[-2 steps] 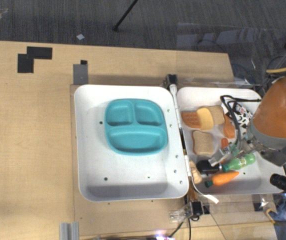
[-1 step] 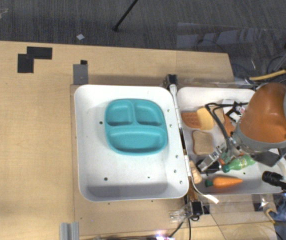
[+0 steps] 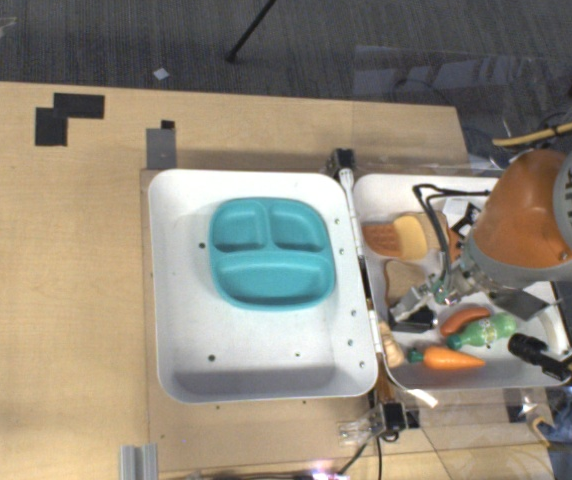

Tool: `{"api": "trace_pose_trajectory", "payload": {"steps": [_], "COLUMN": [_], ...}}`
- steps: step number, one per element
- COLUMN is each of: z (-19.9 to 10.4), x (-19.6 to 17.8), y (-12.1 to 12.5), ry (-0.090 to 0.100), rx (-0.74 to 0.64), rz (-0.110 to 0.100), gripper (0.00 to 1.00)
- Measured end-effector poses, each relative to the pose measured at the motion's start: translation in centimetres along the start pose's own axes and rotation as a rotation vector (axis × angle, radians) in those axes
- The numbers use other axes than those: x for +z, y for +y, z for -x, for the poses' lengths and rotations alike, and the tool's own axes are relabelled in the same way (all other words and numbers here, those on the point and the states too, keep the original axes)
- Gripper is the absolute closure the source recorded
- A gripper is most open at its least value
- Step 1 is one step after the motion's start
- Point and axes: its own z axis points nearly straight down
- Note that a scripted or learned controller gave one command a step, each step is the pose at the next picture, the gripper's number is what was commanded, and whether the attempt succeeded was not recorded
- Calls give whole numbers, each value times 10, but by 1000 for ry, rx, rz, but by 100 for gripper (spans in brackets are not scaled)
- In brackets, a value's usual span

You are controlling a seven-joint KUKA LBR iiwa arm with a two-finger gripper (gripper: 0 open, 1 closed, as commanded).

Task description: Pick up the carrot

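1. Orange and tapered, the carrot (image 3: 447, 359) lies on its side near the front edge of the right bin (image 3: 466, 380), its green leafy end pointing toward the left bin (image 3: 256, 383).
2. The end effector (image 3: 428, 296) hangs low over the middle of the right bin, above and slightly left of the carrot and apart from it; nothing sits between its fingers. Whether they are spread or pressed together cannot be told from this angle.
3. The arm (image 3: 531, 218) enters from the right; its orange band covers much of the bin's right half.
4. Just beyond the carrot lie a red-orange sausage-shaped item (image 3: 463, 319) and a green and white item (image 3: 486, 331), the two close together and near the carrot's thick end.
5. A tan, bread-like piece (image 3: 398, 236) rests at the back left of the right bin.
6. A black object (image 3: 413, 320) lies just below the end effector; its kind is unclear.
7. The left bin holds a teal divided plate (image 3: 270, 251) with three compartments, set toward the back of the bin.
8. Both bins rest side by side on the light wooden desk (image 3: 66, 298).
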Motion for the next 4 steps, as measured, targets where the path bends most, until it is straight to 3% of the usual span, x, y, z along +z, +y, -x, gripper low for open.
{"api": "trace_pose_trajectory", "payload": {"steps": [1,2,3,4], "z": [1,-3,21,48], "x": [-2,-2,2,17], "y": [-9,-5,67,103], "ry": [-26,-41,-7,-6], "rx": [-221,-415,-204,-240], "rz": [38,39,5,-4], "gripper": [0,0,0,0]}}
